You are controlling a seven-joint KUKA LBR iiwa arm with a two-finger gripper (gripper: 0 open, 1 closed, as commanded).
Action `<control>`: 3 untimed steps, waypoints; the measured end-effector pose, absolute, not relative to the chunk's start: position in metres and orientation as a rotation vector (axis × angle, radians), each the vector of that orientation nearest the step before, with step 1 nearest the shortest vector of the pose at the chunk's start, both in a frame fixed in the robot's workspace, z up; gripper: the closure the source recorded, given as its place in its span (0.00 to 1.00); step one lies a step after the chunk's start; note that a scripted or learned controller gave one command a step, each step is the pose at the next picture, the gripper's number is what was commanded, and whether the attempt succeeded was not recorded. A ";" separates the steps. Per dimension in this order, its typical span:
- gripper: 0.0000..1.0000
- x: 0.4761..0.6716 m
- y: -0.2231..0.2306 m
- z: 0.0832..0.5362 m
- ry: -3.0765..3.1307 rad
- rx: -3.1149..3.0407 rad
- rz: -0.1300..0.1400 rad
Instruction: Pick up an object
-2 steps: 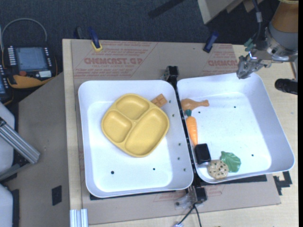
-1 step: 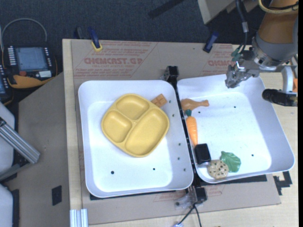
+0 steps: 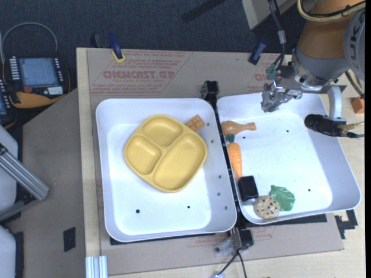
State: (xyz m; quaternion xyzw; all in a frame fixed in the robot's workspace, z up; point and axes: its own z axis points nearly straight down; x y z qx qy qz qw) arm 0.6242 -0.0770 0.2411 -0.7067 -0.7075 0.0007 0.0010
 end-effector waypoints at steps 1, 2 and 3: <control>1.00 0.599 -0.024 0.230 -2.222 -2.215 0.003; 1.00 0.571 0.017 0.219 -2.222 -2.215 0.004; 1.00 0.553 0.056 0.225 -2.222 -2.216 0.003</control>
